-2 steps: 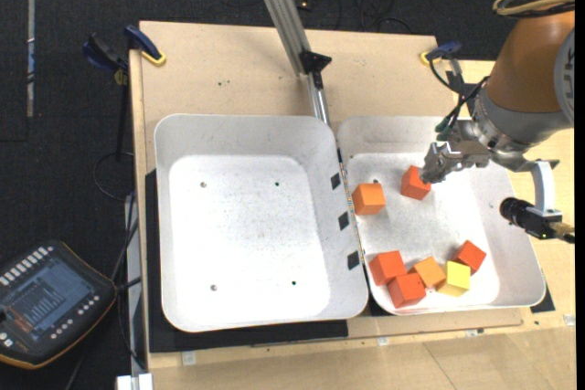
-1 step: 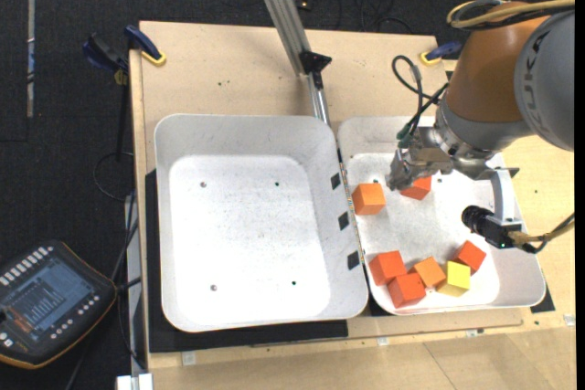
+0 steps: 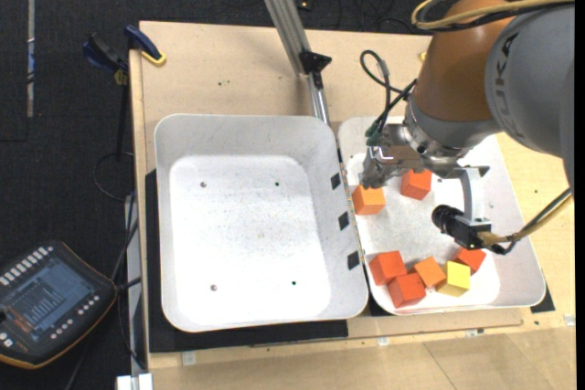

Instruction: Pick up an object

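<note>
The arm (image 3: 494, 68) hangs its end effector (image 3: 377, 171) over an orange cube (image 3: 368, 199).

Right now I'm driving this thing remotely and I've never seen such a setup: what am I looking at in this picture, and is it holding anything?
This is one fixed camera looking down at a slant on a wooden bench. The big grey and orange shape at the right is the robot arm. Its gripper hangs over the right bin, just above an orange block. I can't tell from here whether that block is gripped.

The right bin also holds another orange block farther back and a cluster near the front edge: red-orange blocks and a yellow block. The left bin is beside it. On the floor at lower left lies the handheld control pad.
</note>
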